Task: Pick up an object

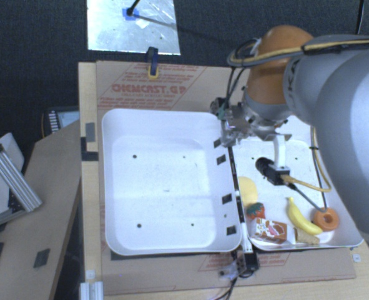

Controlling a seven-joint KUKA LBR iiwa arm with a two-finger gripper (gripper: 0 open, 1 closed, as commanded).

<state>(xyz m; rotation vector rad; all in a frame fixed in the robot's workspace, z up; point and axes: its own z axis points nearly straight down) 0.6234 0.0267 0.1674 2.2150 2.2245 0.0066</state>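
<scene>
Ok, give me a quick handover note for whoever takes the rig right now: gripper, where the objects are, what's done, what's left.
Gripper: over the far end of the rim shared by the two bins; whether it is open or shut can't be told from this view.
Objects: banana, orange round piece, yellow fruit and red-and-white packet all lie at the near end of the right bin.
Done: nothing lifted.
Left: move over one object, grasp it, lift.
</scene>
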